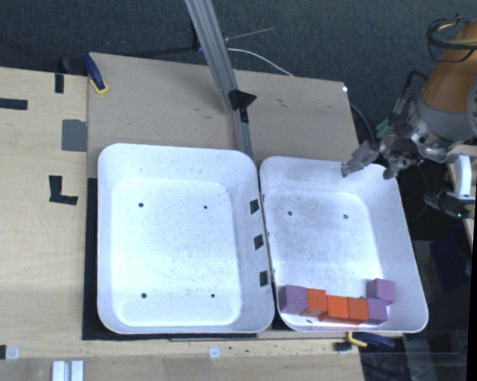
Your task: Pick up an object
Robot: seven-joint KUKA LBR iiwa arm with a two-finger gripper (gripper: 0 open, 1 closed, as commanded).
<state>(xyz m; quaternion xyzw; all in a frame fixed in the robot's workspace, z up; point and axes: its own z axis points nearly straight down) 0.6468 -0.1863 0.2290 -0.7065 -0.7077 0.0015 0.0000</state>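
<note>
Over the far rim of the right bin (398, 211), at about one o'clock from that bin's centre, the tool (371, 163) hangs from the grey arm (446, 94) with its two dark fingers splayed apart and nothing between them. It sits above the rim, clear of every object.

The things to pick lie well apart from it, crowded along the near wall of the same bin at roughly five o'clock. A purple block (294, 298) sits at the nine o'clock end of the row, an orange block (315, 301) touches it, a second orange block (348, 308) follows, and two more purple blocks (379, 299) close the three o'clock end, one seeming to rest higher than the other. The left bin (112, 218) holds no blocks.

I judge this to be the approach step: no grasp has been made, and the tool is not yet lined up over any block. The next move calls for travel across the bin toward six o'clock, then a descent. The tight row is the difficulty, since the blocks touch each other and press near the wall, leaving little room for a finger on either side. An end block looks the better choice, with the fingers turned so one slips into the free side.
</note>
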